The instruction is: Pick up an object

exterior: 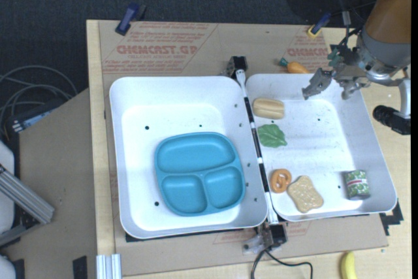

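The right bin (366,140) holds a tan bread roll (268,108), a green leaf-shaped piece (272,136), an orange pretzel (281,180), a beige cracker (305,194) and a small green can (356,184). My gripper (333,85) hangs over the far edge of the right bin, well right of the bread roll. Its two fingers are spread apart, with nothing between them. The arm's orange band (390,10) is at the upper right.
The left bin (130,108) holds a blue divided plate (199,172). An orange item (295,66) lies on the board behind the right bin. A blue clip (129,18) sits at the board's far left corner, and a yellow object (348,266) at the bottom right.
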Controlling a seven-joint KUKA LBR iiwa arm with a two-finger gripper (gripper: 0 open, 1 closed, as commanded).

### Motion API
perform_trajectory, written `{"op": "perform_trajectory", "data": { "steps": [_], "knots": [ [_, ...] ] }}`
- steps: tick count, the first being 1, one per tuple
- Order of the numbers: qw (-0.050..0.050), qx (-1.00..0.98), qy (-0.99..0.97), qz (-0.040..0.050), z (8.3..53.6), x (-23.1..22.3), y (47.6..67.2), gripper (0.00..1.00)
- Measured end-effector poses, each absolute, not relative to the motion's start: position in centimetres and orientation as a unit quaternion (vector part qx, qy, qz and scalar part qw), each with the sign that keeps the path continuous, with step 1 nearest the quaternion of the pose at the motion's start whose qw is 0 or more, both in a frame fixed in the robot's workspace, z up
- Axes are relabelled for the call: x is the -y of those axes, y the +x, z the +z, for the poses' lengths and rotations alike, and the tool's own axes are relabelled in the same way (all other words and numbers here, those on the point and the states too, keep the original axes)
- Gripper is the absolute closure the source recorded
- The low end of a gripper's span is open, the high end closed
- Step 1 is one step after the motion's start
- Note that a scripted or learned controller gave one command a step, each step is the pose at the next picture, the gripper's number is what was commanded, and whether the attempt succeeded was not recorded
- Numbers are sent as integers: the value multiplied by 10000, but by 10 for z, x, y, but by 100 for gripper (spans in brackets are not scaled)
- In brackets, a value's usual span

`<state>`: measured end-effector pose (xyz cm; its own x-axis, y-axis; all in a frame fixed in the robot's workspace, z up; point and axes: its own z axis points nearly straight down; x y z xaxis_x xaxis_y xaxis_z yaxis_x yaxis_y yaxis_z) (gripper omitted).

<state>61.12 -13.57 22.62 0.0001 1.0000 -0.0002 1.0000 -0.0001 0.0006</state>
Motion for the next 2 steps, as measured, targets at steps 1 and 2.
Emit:
{"op": "perform_trajectory", "data": {
  "steps": [1, 2],
  "knots": [
    [9, -7072, 7070, 7, 85, 92, 608, 0],
    [10, -7075, 7067, 6, 101, 100, 661, 0]
  ]
}}
